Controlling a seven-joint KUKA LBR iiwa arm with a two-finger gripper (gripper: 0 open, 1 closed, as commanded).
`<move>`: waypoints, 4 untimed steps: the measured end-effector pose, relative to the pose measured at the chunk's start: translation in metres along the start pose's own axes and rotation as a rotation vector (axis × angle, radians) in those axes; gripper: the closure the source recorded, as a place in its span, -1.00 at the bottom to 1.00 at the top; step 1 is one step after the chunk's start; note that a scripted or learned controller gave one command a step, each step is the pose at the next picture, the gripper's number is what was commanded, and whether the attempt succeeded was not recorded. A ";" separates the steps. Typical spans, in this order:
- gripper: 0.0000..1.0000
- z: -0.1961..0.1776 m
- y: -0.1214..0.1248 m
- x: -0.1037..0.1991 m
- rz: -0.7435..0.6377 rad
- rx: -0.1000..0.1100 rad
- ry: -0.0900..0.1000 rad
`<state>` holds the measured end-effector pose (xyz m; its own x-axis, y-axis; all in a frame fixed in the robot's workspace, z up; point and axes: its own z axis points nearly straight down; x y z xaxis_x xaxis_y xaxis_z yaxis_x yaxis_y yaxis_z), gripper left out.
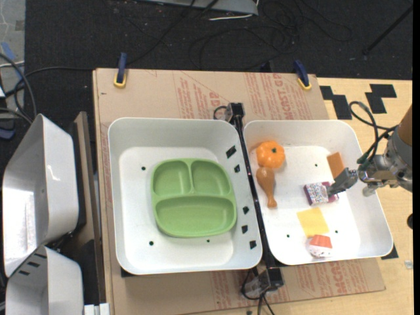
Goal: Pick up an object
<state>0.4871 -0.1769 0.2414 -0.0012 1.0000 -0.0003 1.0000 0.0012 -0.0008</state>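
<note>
Sitting alone in the left bin, a green divided plate occupies the centre, apart from the clutter next door. Across the divider, the right bin holds the likely pickings: an orange pumpkin touching a tan drumstick below it, then a yellow slab and a red-and-white piece toward the near wall, a purple packet mid-bin and an orange block behind it. Reaching in from the right, the gripper hangs low just beside the purple packet, seemingly its target; whether its fingers are spread or pinched cannot be told, and nothing appears lifted.
</note>
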 end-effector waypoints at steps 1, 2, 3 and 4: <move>-1.00 -0.312 0.027 0.017 -0.004 -0.021 -0.006; -1.00 -0.139 0.024 0.059 -0.004 0.014 0.004; -1.00 -0.281 0.082 0.052 -0.004 -0.017 -0.005; -1.00 -0.146 0.066 0.090 -0.004 0.009 0.002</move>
<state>0.5534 -0.0871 0.3870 -0.0049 1.0000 0.0017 0.9999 0.0049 -0.0099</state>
